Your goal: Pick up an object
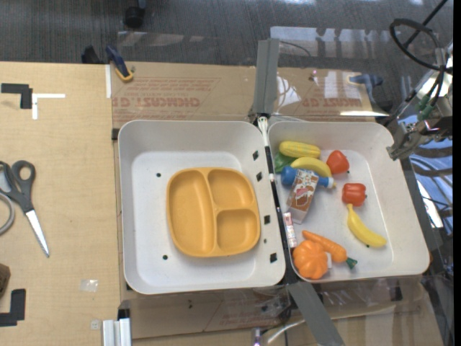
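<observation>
Looking at the right bin (pixel 403 265), I judge nothing picked yet: bananas (pixel 364 228), carrot (pixel 328 245) and pumpkin (pixel 311 259) all lie there; the tool's state I cannot tell

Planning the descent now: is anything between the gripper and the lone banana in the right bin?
Nothing visible blocks it. The gripper sits at the right bin's upper right rim; the banana lies below it on bare floor, with the red pepper just above the banana's top end.
</observation>
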